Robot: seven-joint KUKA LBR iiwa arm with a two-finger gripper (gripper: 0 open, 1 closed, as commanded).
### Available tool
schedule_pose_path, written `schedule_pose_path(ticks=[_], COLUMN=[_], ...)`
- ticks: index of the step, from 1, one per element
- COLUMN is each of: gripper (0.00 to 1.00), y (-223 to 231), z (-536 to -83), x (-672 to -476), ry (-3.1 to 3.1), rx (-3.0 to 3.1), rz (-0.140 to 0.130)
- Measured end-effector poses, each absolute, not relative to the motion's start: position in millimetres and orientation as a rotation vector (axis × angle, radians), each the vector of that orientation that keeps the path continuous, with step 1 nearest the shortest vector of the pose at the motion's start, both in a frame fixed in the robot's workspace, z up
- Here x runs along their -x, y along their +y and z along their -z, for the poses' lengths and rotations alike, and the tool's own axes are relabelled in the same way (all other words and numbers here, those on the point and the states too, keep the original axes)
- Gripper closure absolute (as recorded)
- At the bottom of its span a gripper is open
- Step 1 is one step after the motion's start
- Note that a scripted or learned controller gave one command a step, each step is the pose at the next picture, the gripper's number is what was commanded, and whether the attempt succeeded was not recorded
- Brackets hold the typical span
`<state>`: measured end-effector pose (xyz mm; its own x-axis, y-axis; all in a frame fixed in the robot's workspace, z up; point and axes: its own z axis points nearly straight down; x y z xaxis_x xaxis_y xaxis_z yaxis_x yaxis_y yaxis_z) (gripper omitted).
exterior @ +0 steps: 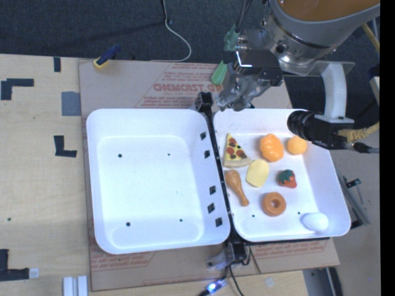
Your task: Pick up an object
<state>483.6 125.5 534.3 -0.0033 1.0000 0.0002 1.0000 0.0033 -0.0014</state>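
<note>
White right bin (321, 184) holds the food: pizza (235, 151) at 9 o'clock, pumpkin (271, 147) and orange (297, 145) at 12, cheese (258, 173) centre, drumstick (236, 186) at 8, strawberry (286, 178) at 3, donut (274, 203) at 6, egg (315, 221) at 4. Gripper (236, 101) hangs over the bin's 11 o'clock rim; finger state can't be made out. Left bin (99, 165) sits alongside.

Pale wooden bench top (37, 190) noted, marked with black angled tape pieces (62, 147) and a grey square patch (71, 102). A brown printed cardboard sheet (160, 88) is laid on the bench. A small blue-and-yellow clamp (107, 55) is seen at the sheet's far left corner. A thin white cable (179, 39) is looped over dark carpeted floor (74, 11) beyond the bench.
</note>
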Motion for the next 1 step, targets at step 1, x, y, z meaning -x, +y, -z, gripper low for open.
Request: schedule_pose_path(ticks=[1], gripper=[1.0], y=[147.2], z=[-525.0], x=[-483.5], ry=[-2.224], rx=[2.216], rz=[-0.004])
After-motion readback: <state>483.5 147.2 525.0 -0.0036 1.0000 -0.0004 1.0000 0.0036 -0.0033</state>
